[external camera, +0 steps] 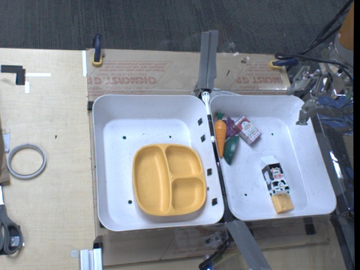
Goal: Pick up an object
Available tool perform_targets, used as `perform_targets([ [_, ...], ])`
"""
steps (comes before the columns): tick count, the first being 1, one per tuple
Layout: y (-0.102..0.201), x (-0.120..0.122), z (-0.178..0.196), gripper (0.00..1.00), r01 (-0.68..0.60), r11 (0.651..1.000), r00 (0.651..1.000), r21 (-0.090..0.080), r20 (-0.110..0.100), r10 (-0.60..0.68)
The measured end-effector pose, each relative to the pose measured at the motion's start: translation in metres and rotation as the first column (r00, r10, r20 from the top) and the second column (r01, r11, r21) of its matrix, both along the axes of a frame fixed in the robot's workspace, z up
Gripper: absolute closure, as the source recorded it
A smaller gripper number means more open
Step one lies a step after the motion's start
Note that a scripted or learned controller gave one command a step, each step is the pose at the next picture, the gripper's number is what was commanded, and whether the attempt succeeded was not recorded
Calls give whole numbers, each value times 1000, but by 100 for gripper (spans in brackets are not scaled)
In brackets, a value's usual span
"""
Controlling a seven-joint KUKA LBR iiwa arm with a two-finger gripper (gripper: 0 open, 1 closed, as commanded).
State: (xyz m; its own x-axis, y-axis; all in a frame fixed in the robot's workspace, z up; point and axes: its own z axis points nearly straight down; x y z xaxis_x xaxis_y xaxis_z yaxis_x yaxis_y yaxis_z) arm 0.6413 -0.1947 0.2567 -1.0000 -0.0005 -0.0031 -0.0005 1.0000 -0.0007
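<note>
Yellow divided plate (169, 180) lies in the left bin (107, 151); the gripper (308, 110) hangs over the right bin's (315, 167) rim, its state unclear.

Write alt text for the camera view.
Two white bins sit side by side: the left bin holds a yellow divided plate; the right bin holds a carrot, a green vegetable, a small box and a carton. The gripper hangs over its right rim.

One fixed camera here, high above the bench, looking down at a slant. The left bin (107, 167) and the right bin (306, 162) sit side by side mid-frame, both fully in sight. Dark floor runs along the top, and the arm's wrist hardware (326, 89) pokes in at upper right.
</note>
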Motion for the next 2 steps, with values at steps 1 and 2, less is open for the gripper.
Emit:
perform_targets([
  [1,-5,17,-163,0,285,959,959,1,2,-285],
  [2,56,10,-130,0,519,855,855,2,2,-519],
])
